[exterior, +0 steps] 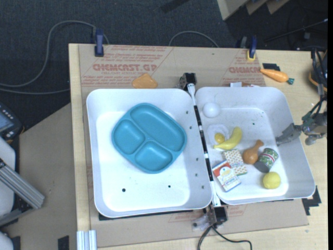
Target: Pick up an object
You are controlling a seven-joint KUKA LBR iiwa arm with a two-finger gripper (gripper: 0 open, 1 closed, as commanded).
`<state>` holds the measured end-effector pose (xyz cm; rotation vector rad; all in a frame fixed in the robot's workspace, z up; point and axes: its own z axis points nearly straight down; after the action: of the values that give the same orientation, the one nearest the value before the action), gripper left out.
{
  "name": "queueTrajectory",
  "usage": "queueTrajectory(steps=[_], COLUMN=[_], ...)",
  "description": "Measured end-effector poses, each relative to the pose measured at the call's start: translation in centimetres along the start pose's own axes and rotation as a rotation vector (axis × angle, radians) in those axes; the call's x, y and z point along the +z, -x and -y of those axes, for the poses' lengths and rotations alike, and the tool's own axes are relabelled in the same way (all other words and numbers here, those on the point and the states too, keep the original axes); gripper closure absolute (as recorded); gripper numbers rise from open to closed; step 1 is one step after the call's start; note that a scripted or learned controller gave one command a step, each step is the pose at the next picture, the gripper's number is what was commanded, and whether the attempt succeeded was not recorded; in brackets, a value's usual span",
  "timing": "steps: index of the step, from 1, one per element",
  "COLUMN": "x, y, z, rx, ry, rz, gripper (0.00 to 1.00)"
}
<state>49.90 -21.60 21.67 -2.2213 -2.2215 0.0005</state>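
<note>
A blue divided plate [149, 137] is held in the left bin [104, 191], while a banana [231, 139], can [266, 159], lemon [271, 180], ball [210, 109] and small carton [227, 175] are gathered in the right bin [291, 119], the gripper [289, 134] poised at its right rim, its state not discernible.

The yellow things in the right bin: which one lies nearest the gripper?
The lemon, near the bin's front right corner. The banana and the small yellow piece lie farther left from the gripper.
</note>
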Motion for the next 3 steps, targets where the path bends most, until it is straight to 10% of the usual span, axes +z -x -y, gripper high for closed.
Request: queueTrajectory(steps=[1,2,3], x=[13.9,13.2,12.2], y=[-6.6,-5.7,-5.8], z=[-5.9,-1.9,-2.1], rx=[-0.008,0.003,0.000], ry=[-0.002,-0.004,0.001], rz=[-0.003,-0.002,0.000], gripper=[0.00,0.00,1.00])
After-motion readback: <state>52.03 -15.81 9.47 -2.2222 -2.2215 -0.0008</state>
